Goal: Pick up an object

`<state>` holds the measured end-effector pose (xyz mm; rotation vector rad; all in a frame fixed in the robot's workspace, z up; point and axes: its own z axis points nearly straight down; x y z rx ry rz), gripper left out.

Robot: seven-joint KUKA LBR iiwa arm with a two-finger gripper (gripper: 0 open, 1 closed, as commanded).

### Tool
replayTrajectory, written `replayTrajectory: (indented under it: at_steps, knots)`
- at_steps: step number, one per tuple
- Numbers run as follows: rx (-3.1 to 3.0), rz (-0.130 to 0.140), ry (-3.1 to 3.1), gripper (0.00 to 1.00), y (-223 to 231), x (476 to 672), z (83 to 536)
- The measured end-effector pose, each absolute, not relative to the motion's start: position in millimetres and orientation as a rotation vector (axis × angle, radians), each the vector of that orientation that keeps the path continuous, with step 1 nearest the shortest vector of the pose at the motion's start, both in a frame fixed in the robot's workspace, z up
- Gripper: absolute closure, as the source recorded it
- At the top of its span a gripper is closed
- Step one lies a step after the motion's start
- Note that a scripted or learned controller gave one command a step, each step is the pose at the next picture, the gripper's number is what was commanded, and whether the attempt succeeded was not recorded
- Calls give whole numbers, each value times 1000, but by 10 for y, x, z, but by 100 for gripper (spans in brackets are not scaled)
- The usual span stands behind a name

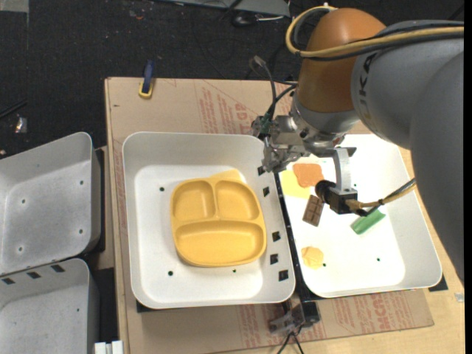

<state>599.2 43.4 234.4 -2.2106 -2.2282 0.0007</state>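
The right bin holds an orange piece lying on a pale yellow flat piece. It also holds a brown ridged block, a green block and a small yellow lump. My gripper hangs over the rim between the two bins, at the right bin's back left corner, just left of the orange piece. Nothing is visibly held in it. A yellow divided plate lies in the left bin.
The grey arm with its orange band covers the right bin's back right part. Spare white trays lie off the bench to the left. A small blue and yellow tool rests on the cardboard's back left corner.
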Motion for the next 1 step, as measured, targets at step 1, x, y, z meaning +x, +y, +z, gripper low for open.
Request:
replayTrajectory:
  at_steps: [1]
  knots:
    - [-2212,-5,-2231,100,959,6080,2437]
